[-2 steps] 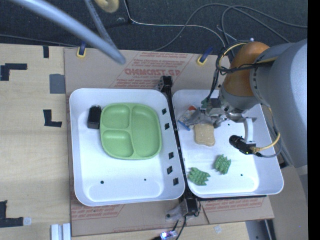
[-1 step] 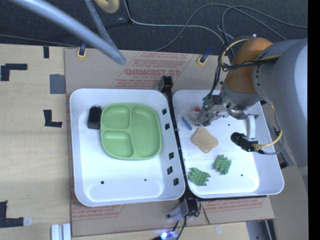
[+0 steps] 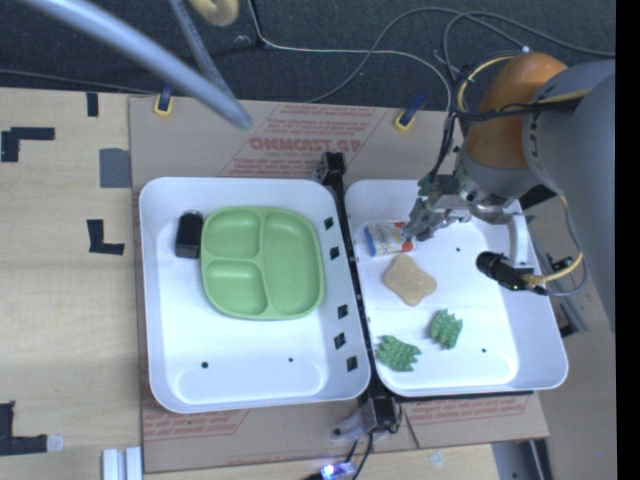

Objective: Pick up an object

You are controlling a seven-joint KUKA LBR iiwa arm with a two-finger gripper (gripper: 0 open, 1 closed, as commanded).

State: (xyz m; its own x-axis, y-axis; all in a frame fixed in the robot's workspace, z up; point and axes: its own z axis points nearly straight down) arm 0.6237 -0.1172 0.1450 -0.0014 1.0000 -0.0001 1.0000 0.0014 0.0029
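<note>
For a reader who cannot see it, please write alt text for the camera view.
The grey arm's tool hangs over the right white bin, near a small white-and-blue packet, a tan sponge-like block and two green leafy toys. The left white bin holds a green divided plate and a small black block.

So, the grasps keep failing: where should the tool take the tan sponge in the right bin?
Grip the sponge across its narrower width, coming straight down from above. It lies flat with bare floor all round, apart from the green toys.
</note>
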